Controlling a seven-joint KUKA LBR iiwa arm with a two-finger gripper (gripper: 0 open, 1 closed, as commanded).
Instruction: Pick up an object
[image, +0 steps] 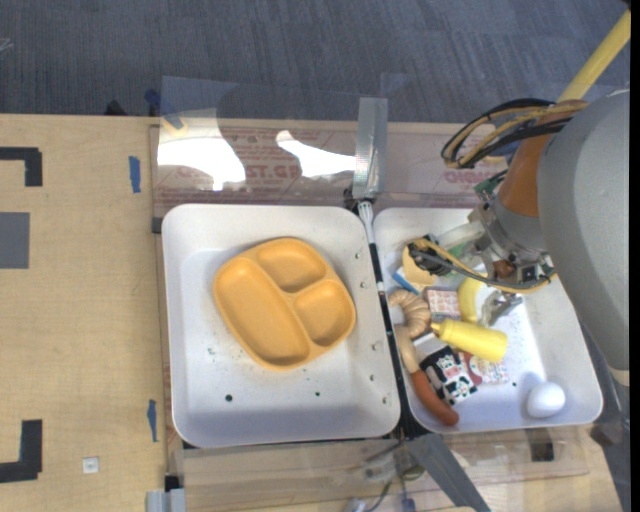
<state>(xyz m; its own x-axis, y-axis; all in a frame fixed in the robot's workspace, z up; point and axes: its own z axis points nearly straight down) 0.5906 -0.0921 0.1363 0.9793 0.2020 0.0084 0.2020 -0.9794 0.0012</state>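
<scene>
Camera view | left bin (190, 400): orange plate (284, 301) | right bin (575, 330): toys | gripper (497, 285): state unclear

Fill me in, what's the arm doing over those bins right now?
The grey arm reaches in from the right over the right bin, its gripper down among a pile of small items near the bin's far side. Close by lie a yellow bottle, a red sausage-shaped toy and a white egg. I can't tell whether it has hold of anything. The left bin holds a yellow divided plate, untouched.
</scene>
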